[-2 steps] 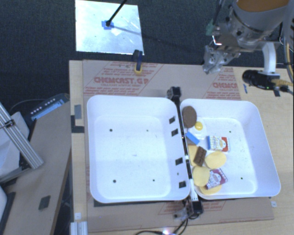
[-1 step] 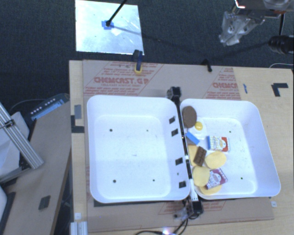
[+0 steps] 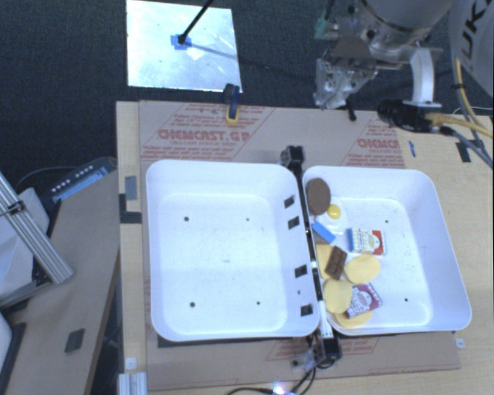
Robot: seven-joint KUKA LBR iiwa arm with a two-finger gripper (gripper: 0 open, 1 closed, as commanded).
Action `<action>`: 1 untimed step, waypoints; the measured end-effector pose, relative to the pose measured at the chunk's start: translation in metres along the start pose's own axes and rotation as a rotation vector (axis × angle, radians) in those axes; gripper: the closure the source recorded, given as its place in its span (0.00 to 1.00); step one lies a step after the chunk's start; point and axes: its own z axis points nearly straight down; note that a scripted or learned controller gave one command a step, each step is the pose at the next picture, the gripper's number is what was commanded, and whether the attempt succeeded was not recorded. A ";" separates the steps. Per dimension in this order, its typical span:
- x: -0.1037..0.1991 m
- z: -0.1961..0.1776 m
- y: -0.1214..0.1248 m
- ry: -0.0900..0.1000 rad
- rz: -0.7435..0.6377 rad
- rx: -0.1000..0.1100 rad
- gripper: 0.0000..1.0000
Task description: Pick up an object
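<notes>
Overhead, the tool hangs at one o'clock beyond the right bin, gripping nothing; its spread is unclear. Objects cluster along that bin's nine o'clock side.

Gripper hangs above bench, beyond 2 white bins

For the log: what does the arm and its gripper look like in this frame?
The arm is a rounded pale grey housing at the top right. Below it, the gripper is a boxy silver metal assembly with small green parts on its side. The picture is too coarse to show any markings.
</notes>
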 end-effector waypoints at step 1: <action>0.000 -0.028 0.028 -0.001 0.004 -0.012 1.00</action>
